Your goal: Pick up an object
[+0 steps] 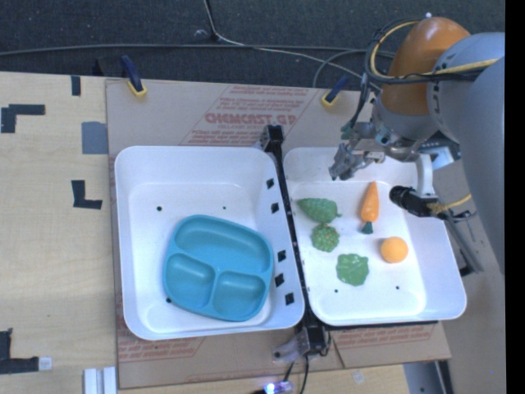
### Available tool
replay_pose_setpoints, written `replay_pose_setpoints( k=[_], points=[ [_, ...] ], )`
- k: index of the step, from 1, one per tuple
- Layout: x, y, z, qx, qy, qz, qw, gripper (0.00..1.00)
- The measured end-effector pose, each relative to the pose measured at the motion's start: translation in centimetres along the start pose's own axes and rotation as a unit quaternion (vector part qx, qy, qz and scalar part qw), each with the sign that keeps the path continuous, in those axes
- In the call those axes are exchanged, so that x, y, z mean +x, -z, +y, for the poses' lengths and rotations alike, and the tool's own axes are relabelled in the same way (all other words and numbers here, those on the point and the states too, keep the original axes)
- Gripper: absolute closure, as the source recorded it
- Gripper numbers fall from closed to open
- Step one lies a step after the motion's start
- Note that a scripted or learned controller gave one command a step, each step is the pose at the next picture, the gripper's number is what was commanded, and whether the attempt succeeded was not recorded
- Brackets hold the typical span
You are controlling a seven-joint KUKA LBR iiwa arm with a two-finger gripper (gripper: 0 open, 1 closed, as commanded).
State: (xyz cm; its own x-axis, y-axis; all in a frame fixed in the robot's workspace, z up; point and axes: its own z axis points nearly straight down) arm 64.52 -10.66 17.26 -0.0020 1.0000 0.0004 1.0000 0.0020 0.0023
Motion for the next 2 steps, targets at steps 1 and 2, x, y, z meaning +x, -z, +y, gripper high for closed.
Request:
replay_pose_setpoints(
  k=[1,2],
  points=[
    [0.1,5.3,0.1,-0.001,0.0,0.0,1.0,1.0],
    [0.1,10.5,0.2,-0.001,0.0,0.0,1.0,1.0]
  ],
)
